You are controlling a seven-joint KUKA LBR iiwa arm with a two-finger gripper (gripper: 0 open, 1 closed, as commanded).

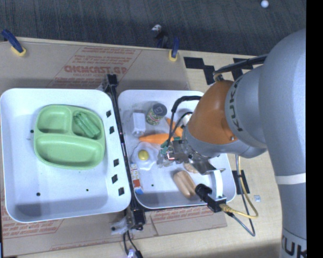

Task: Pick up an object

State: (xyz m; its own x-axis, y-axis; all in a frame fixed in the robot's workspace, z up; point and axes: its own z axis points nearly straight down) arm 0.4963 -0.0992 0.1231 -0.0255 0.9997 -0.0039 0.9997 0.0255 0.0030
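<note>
A large grey robot arm (280,112) fills the right side of the view, closest to the camera, with an orange band (215,117) above its wrist as it reaches down and leftward into the right of two shallow white bins. Its claw (169,153) sits low over the middle of the right bin (151,198), among the objects there; whether it is open or closed cannot be told, and nothing can be seen gripped in it. Just beside the claw on its left lies a small yellow round object (144,155) on a white piece, and just above the claw lies an orange carrot-shaped item (153,138). Farther back in the bin stands a small can (156,113) with a white block (138,123) next to it. Toward the near side of the bin, below the wrist, lies a tan bread-roll-shaped item (184,183). The left bin (21,198) holds a light green divided plate (69,136) with a green ridged object (86,123) in its upper right compartment. Both bins rest on a cardboard sheet (97,63) on the desk (258,224), with blue clamps (13,43) at the sheet's far edge.
</note>
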